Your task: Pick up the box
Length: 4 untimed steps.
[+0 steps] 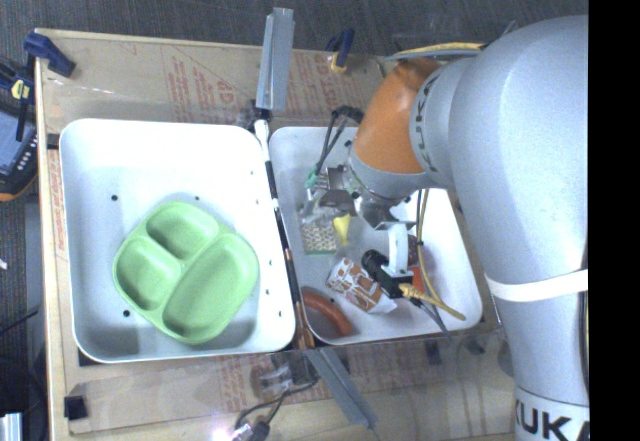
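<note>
The box (352,285) is a small brown-and-white patterned carton lying tilted near the front of the right bin (462,264). My gripper (326,201) hangs over the middle-left of that bin, beyond the box and a little to its left. Just below the gripper lie a speckled grey packet (318,235) and a small yellow piece (343,227). The orange wrist band and grey arm cover the back and right of the bin. Nothing shows as held.
A reddish-brown rounded item (324,312) rests at the right bin's front-left corner, beside the box. The left bin (85,154) holds a green divided plate (187,271). The bins' shared walls (278,219) run close to the gripper's left.
</note>
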### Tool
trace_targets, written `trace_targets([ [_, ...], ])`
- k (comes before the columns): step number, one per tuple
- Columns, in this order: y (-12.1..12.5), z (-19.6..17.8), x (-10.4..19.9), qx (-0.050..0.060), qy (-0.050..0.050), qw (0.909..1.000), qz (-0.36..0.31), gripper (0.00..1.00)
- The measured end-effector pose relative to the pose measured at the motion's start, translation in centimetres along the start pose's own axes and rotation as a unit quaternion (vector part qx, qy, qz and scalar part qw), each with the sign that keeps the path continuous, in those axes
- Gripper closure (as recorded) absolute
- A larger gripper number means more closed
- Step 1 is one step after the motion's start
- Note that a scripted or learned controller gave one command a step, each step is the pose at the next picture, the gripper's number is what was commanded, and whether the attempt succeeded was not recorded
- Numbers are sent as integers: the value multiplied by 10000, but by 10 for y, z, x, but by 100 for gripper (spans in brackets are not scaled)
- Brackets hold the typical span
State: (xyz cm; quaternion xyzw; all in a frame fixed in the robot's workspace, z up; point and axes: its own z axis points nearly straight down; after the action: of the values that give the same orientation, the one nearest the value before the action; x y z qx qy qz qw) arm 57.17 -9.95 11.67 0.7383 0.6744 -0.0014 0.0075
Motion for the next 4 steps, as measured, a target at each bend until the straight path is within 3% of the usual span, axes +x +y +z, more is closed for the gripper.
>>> trace_targets([
  [1, 0, 0, 0, -1, -3, 10000, -5, 0],
  [2, -12, 26, -10, 79, 58, 9995, 294, 0],
  [3, -13, 16, -10, 98, 56, 9996, 274, 100],
  [4, -14, -76, 22, 41, 66, 9937, -1118, 100],
])
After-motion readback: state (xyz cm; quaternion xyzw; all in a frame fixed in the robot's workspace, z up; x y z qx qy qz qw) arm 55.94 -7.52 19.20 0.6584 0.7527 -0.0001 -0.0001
